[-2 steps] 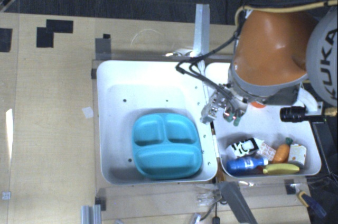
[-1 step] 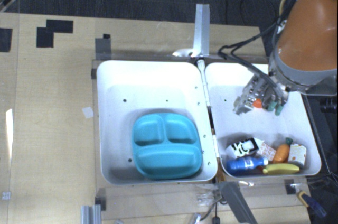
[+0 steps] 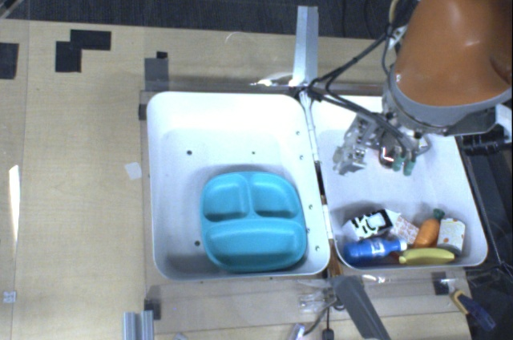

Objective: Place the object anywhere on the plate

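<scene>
A blue plate [image 3: 253, 220] with three compartments lies in the left bin [image 3: 184, 130], toward its front. Several small objects sit along the front of the right bin [image 3: 449, 186]: a black-and-white item [image 3: 367, 224], a blue bottle [image 3: 372, 249], a yellow banana [image 3: 427, 255], an orange carrot [image 3: 427, 232] and a small white box [image 3: 451, 234]. My gripper [image 3: 377, 155] hangs over the back half of the right bin, above and behind those objects. Its fingers stand open and nothing is between them.
A metal post [image 3: 306, 42] rises at the back where the two bins meet. The shared wall [image 3: 315, 170] separates the bins. The large orange-brown arm body [image 3: 453, 42] overhangs the right bin's back corner. Cables [image 3: 345, 82] run from the post to the wrist.
</scene>
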You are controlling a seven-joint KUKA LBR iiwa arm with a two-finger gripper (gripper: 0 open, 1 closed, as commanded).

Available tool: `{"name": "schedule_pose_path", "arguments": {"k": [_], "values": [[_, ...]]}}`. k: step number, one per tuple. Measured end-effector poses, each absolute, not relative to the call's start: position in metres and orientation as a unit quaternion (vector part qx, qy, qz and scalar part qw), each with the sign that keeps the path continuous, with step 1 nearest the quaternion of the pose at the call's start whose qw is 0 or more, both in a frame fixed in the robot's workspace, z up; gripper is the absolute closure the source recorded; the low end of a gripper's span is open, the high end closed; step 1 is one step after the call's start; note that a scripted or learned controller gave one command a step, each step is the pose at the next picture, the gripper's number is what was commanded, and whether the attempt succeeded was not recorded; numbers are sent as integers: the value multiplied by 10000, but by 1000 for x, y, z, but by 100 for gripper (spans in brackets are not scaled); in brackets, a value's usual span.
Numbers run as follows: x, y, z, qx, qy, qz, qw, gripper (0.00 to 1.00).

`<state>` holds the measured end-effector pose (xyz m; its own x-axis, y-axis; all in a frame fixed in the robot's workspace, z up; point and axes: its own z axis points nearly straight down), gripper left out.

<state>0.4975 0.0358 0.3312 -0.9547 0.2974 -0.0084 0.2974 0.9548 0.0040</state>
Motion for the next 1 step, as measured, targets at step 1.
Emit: {"name": "schedule_pose_path", "arguments": {"k": [1], "values": [[514, 55, 318, 1059, 9944, 11, 36, 100]]}}
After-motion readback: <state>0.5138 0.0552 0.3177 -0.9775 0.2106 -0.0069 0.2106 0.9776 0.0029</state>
